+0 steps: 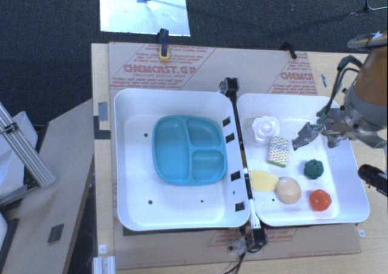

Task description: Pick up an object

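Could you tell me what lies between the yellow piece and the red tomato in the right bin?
In the camera view, a tan egg-shaped object sits between the yellow piece and the red tomato.

Two white bins [130, 145] on tan board [200, 63] printed with red lettering. In the left bin, a light blue tray [188, 150]. In the right bin [357, 203]: a clear-white cup [265, 127], a sponge [278, 151] speckled yellow-green and white, a dark green lump [313, 168], a pale yellow piece [264, 180], a beige egg shape [289, 190], a red-orange ball [320, 200]. Grey metal gripper [309, 136] on a grey arm [370, 85], its band looking brownish-orange, perhaps from dim light. Dark carpet [48, 24] bearing a shiny silver sheet [142, 0]. Yellow clip [164, 54] with black top.
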`<action>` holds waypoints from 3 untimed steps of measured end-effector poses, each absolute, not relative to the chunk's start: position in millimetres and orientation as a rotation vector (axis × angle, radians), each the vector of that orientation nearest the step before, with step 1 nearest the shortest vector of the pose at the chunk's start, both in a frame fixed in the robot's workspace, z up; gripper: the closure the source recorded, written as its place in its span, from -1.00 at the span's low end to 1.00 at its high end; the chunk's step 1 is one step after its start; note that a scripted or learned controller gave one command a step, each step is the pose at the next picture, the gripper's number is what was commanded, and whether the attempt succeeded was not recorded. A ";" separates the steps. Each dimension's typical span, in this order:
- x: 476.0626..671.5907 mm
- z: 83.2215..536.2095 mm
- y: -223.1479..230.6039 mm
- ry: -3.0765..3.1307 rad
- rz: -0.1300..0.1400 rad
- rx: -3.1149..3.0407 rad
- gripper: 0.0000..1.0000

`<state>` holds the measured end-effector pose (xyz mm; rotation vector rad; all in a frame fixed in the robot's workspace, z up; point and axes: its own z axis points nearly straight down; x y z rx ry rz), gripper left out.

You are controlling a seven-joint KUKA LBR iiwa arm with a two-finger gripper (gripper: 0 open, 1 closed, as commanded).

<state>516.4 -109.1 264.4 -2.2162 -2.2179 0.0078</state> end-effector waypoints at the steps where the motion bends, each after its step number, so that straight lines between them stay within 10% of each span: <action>1: 518.2 269.0 -109.0 -2.226 -0.001 -2.219 -1.00; 3: 513.7 145.6 -114.4 -2.219 0.003 -2.219 -1.00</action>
